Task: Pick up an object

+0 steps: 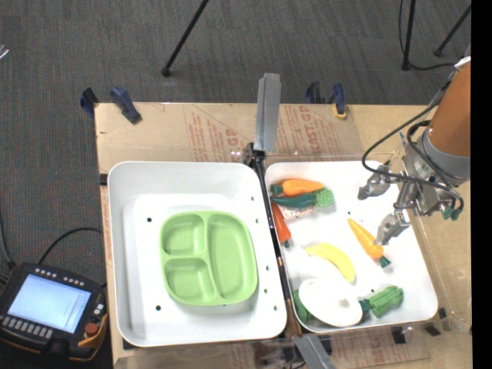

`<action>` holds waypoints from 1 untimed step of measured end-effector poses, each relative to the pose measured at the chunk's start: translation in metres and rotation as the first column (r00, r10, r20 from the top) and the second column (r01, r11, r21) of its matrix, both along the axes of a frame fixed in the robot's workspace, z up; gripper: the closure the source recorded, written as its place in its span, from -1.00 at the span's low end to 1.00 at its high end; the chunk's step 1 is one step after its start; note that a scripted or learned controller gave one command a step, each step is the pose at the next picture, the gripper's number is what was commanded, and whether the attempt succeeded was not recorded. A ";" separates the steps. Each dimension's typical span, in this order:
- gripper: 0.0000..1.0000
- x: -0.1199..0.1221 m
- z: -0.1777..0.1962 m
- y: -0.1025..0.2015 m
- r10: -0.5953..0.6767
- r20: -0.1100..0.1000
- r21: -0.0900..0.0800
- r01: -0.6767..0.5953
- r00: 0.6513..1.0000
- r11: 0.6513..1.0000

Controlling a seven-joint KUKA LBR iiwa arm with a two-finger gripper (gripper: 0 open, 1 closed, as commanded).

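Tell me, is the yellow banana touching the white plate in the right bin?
Apart. The camera view shows a strip of bare bin floor between the yellow banana and the white plate just below it in the right bin.
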State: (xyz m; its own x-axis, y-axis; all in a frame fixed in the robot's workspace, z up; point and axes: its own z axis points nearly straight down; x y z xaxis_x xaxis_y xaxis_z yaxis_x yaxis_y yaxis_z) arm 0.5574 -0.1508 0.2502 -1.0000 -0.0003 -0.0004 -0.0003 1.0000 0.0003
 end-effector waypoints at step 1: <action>-1.00 -0.014 -0.163 0.008 0.040 -0.012 0.004 -0.040 0.999 0.999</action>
